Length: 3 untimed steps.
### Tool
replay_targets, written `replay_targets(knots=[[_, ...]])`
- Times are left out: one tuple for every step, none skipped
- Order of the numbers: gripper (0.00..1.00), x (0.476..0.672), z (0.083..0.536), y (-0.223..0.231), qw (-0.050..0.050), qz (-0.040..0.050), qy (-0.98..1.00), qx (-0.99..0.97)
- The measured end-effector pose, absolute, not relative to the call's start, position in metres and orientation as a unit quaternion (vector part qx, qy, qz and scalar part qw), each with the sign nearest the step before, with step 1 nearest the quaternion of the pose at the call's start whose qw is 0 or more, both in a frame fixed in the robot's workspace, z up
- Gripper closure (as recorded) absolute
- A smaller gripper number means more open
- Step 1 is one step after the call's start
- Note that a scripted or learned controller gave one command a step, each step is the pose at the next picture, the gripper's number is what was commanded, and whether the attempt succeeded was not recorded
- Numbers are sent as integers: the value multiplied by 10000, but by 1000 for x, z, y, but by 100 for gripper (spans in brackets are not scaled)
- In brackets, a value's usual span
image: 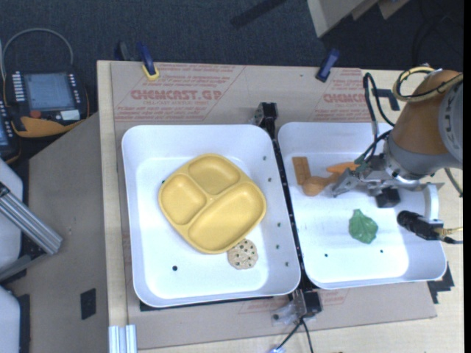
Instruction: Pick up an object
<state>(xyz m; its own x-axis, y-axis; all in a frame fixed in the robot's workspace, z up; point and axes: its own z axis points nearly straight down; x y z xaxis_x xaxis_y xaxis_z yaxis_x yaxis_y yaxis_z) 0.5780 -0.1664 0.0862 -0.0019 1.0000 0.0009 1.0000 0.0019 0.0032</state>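
The orange carrot-like piece [341, 168] lies in the right bin [412, 267], right of frame centre, just beside a tan wooden spoon [307, 180]. The hand [352, 182] hangs close over it; apart or together, I cannot tell. Best descend centred on the carrot alone, clear of the spoon.

The arm [430, 127] ran off the right edge. Its gripper [352, 182] covered part of an orange thing [340, 168], too small to name. The cookie [242, 255] was tucked partly under the yellow plate [213, 202].
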Motion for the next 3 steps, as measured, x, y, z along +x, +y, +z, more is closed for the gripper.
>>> replay_targets(knots=[[100, 577, 95, -167, 4, 2, 7073, 7069], [100, 578, 156, -160, 30, 15, 7076, 7066], [100, 576, 201, -161, 32, 15, 7074, 7068]])
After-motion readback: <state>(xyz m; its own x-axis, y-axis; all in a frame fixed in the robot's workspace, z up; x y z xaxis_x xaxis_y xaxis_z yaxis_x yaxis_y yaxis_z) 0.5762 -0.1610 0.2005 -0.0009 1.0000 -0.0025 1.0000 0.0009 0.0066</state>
